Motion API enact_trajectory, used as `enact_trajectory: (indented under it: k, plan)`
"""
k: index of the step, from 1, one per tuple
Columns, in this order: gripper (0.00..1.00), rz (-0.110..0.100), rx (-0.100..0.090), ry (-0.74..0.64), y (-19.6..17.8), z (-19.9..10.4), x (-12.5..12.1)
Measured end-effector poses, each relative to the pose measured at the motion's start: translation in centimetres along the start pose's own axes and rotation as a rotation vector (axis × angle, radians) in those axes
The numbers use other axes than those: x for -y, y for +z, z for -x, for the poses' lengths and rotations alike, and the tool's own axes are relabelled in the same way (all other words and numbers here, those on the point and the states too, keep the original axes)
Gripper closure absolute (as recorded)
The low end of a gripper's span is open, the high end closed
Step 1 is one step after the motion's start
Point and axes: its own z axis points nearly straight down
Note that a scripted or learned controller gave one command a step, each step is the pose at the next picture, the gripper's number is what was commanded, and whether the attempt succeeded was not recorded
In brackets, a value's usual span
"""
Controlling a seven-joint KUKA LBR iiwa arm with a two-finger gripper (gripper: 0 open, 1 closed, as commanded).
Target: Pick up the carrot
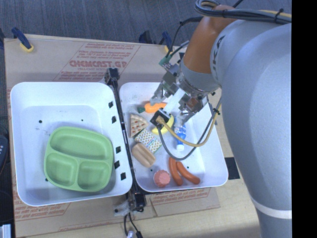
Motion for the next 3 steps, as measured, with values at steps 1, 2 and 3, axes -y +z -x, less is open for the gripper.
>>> enact_trajectory:
  k: [1, 2, 3]
  plan:
    - [0.00, -0.001, 0.002, -0.089, 9.9, 0.2, -6.3]
    - [0.00, -0.003, 0.001, 0.002, 17.4, -1.1, -7.1]
    - [1.00, -0.007, 0.002, -0.005, 16.4, -1.2, -7.1]
